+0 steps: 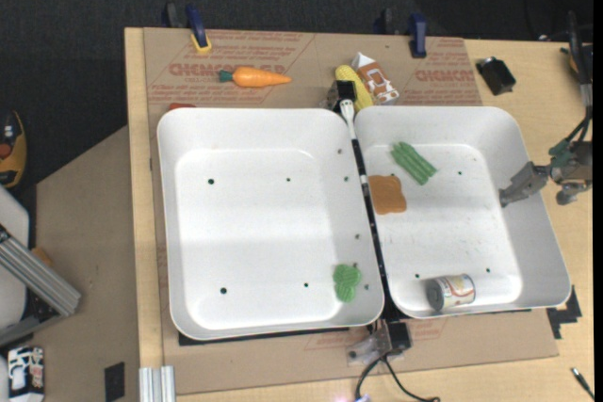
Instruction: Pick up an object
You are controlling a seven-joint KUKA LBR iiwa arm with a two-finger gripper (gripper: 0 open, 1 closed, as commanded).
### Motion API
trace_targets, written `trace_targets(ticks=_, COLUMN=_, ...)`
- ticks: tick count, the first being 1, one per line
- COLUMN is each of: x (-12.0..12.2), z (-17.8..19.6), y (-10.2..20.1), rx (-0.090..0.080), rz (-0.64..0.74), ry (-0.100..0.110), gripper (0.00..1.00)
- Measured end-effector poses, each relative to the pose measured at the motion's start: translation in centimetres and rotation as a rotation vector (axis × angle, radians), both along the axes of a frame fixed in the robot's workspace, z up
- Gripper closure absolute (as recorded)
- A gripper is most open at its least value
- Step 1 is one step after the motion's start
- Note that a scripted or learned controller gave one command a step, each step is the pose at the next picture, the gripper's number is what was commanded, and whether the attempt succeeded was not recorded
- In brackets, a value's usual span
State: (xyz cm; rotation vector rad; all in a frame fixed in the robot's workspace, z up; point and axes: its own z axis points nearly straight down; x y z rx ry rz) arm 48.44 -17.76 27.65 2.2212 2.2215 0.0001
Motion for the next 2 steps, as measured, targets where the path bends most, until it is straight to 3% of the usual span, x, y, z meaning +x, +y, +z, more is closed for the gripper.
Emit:
trace_targets(ticks=1, x=3.9, z=-10.3, y=7.7, rx=0.006, rz=0.008, ry=0.01, gripper=0.0)
trace_targets(ticks=2, x=8.4, z=-14.5, y=-5.3, rx=-0.006, rz=-0.008, ry=-0.003, gripper=0.0)
